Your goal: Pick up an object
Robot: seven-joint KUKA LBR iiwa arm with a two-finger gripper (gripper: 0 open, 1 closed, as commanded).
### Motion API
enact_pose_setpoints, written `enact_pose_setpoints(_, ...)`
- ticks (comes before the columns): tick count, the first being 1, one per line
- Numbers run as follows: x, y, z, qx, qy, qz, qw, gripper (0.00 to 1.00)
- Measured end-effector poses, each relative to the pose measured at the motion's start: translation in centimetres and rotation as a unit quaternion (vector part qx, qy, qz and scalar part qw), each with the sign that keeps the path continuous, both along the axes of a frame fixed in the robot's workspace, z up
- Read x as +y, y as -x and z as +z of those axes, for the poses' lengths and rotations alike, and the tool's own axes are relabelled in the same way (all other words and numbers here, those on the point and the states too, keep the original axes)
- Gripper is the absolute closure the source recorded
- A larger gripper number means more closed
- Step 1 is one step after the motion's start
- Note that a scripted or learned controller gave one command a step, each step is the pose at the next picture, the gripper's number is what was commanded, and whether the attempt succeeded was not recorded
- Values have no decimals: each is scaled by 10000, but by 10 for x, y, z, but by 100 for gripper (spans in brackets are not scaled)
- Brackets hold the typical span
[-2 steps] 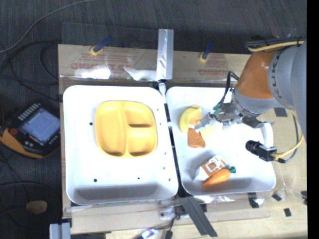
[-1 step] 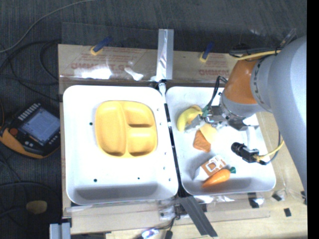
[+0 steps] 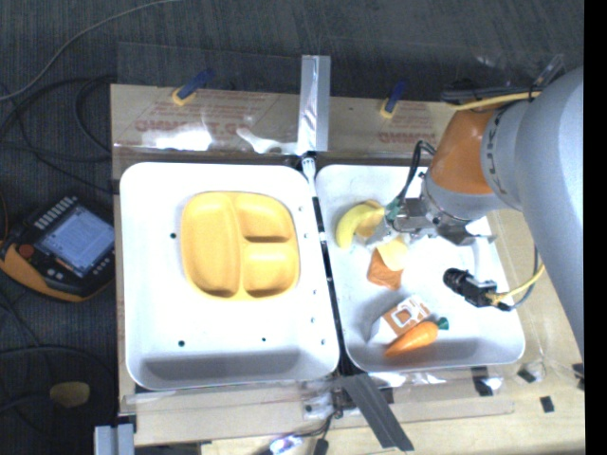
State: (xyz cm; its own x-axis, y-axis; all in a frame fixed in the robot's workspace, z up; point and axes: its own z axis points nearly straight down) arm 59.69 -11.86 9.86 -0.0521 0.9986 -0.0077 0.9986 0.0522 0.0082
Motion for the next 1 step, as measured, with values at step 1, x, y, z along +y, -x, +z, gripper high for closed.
enact_pose_setpoints(1,0,0,8,13,-3,4,10000,100)
